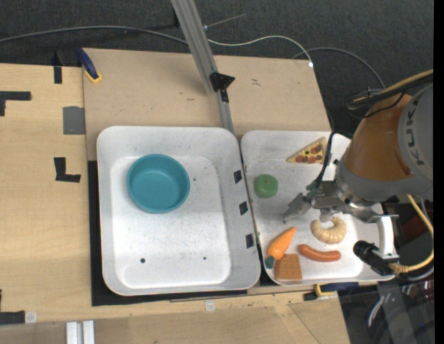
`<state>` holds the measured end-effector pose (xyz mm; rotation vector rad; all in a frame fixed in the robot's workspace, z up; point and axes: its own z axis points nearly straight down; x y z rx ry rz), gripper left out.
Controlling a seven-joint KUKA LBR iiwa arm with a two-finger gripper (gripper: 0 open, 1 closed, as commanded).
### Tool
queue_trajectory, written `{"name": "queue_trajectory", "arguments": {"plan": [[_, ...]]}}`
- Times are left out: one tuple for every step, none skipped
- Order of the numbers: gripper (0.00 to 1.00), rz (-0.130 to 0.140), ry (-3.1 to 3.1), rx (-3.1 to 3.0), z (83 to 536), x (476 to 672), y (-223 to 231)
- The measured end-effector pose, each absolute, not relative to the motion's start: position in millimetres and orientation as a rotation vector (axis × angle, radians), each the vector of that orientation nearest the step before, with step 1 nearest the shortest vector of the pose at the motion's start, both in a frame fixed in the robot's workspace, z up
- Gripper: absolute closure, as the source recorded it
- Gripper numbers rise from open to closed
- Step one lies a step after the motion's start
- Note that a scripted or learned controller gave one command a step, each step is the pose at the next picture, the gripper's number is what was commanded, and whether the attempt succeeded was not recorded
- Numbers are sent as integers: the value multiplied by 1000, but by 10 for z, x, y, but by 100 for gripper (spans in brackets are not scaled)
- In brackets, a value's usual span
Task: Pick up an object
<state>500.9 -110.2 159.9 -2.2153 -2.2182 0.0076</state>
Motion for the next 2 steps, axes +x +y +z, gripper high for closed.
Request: {"name": "queue_trajectory", "arguments": {"plan": [[0,9,-2216,-2215,956,4954,-1108],[0,3,-2221,-2220,892,4951,-1106]]}}
